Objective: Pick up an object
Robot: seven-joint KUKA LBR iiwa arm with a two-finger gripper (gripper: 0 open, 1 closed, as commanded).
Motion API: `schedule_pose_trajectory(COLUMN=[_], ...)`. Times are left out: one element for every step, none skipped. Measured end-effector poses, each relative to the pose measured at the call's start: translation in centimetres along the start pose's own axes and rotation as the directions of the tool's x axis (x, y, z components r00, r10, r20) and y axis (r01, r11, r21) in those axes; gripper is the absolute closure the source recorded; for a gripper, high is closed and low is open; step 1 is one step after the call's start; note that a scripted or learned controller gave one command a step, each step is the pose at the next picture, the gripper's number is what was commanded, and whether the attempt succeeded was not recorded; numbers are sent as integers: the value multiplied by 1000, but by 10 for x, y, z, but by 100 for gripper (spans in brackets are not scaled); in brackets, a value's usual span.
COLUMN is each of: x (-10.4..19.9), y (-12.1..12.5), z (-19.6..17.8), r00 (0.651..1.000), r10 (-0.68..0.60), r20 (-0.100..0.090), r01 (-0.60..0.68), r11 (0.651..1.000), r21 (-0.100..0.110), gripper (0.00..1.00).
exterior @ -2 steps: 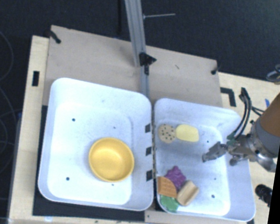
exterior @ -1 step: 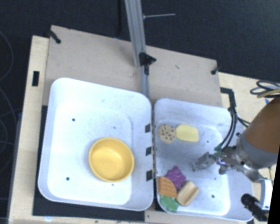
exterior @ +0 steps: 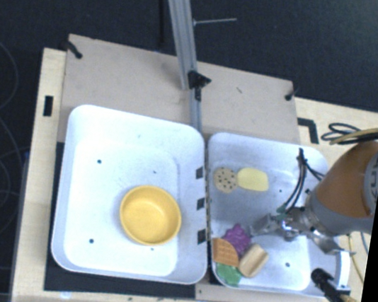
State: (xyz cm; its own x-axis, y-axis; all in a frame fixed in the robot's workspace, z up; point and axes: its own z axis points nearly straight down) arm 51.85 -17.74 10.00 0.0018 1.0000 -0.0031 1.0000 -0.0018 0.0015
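The gripper hangs low in the right bin; whether it is open or closed cannot be told. Just below it lie a purple grape bunch, a bread roll and an orange wedge. Up-left of it sit a cookie and a yellow lemon-like piece. Far left, a yellow bowl rests in the left bin.

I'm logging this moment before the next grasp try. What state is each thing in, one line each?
yellow bowl: upright, alone in the left bin.
cookie: flat, touching the yellow piece, right bin.
purple grapes: in the front cluster, beside the bread roll.
gripper: low over the right bin, holding nothing visible.
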Motion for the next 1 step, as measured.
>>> schedule_pose_trajectory(x=[0], y=[1], z=[-12], r00=[1000], r10=[6], r20=[-2], r01=[-6], r11=[1000], r21=[-5], gripper=[100])
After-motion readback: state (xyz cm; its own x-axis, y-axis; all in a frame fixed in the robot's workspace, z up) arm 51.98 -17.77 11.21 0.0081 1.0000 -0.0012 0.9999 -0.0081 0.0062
